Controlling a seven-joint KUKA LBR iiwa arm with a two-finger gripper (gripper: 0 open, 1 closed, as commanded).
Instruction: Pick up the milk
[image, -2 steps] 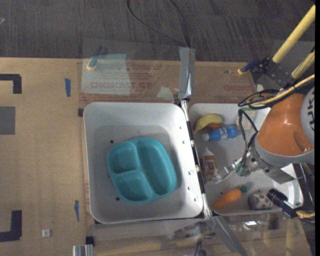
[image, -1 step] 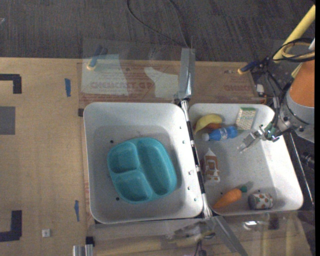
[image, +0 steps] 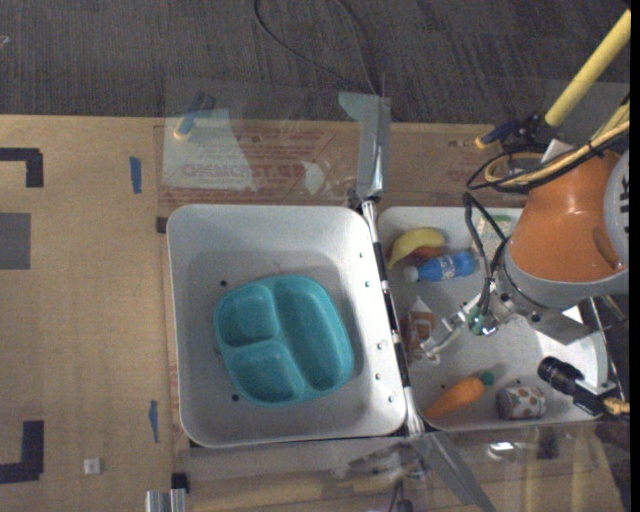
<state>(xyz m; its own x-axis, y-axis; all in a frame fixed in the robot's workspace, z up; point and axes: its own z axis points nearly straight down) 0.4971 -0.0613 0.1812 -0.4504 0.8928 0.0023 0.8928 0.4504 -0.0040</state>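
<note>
The grey metal gripper (image: 437, 345) hangs in the right white bin (image: 520, 420), fingers spread apart, just beside the small brown-and-white milk carton (image: 419, 326), holding nothing.

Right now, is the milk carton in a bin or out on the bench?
In a bin. The milk lies in the right bin, against its left wall, with the claw right beside it.
</note>
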